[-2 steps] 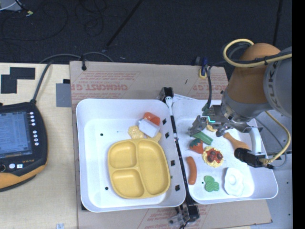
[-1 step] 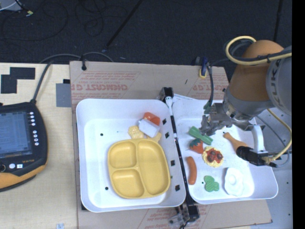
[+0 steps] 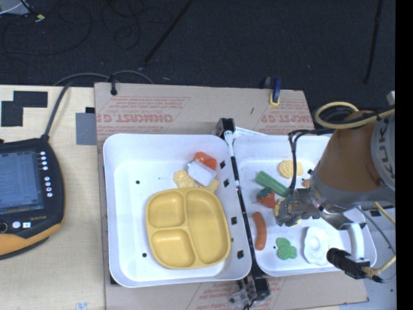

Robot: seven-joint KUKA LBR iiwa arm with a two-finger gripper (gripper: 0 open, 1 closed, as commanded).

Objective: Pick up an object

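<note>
We locate the hand (image 3: pixel 288 210) low in the right bin (image 3: pixel 271 148); we cannot tell whether it is released or clenched. A toy sausage (image 3: pixel 259 230) lies just left of it, long axis running near-to-far in the bin. A green bar (image 3: pixel 271 182) lies diagonally, far-left to near-right. A green broccoli piece (image 3: pixel 286 248) and white egg (image 3: pixel 315 245) sit nearer. The left bin (image 3: pixel 122 173) holds a yellow divided plate (image 3: pixel 187 228).
</note>
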